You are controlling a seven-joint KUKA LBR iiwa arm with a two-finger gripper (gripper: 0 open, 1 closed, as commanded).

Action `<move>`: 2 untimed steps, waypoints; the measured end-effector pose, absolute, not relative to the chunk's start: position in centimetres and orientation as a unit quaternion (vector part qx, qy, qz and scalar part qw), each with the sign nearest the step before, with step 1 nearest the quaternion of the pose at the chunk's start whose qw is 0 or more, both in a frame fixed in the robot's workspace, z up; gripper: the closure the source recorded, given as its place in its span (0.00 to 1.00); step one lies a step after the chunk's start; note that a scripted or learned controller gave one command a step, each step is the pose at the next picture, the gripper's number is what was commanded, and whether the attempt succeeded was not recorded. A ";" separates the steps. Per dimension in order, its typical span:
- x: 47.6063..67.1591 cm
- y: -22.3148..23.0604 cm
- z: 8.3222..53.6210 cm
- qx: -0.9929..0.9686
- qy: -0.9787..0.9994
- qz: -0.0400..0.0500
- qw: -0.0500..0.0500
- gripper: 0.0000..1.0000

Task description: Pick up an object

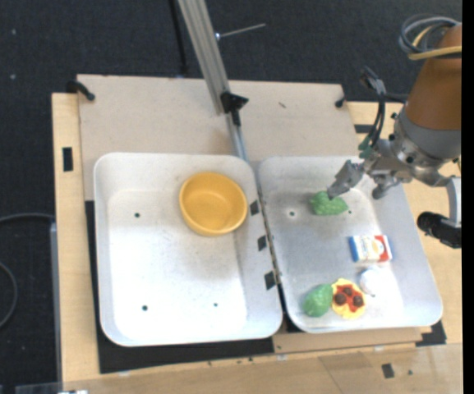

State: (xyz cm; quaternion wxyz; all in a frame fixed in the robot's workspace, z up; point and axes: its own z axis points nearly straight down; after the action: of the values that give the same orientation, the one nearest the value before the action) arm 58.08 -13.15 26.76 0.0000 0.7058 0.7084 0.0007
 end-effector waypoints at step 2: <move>58.4 -12.9 22.6 0.707 0.707 -0.001 0.000 0.00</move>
State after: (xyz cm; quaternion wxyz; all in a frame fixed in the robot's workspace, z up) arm 58.45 -12.85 22.58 0.0005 0.7073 0.7069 -0.0008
